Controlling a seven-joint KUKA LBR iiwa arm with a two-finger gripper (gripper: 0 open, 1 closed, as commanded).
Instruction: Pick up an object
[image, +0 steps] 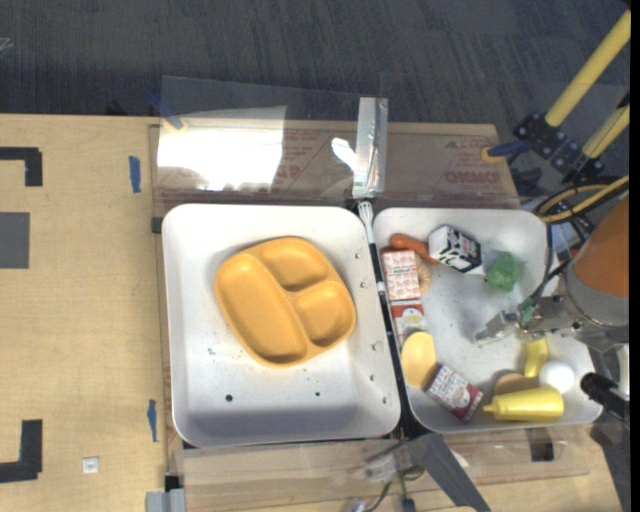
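Note:
My gripper (508, 322) hangs low over the right bin (520, 222), in a bare patch of its floor, with the arm's orange band (610, 262) at the right edge. Nothing shows in its grasp. Around it lie a green broccoli piece (503, 270) just above, a small yellow banana (535, 355) just below right, a white egg (557, 377) and a yellow mustard bottle (527, 404). Farther left are a black-and-white carton (455, 248), a carrot (406, 242), a red-and-white box (400, 275), a pale yellow oval piece (418, 358) and a red packet (454, 391).
The left bin (190, 330) holds a yellow divided plate (285, 298). A clear plastic sheet (250, 150) and a metal strip (370, 145) lie behind the bins. Yellow-handled tools and cables (575, 110) crowd the upper right.

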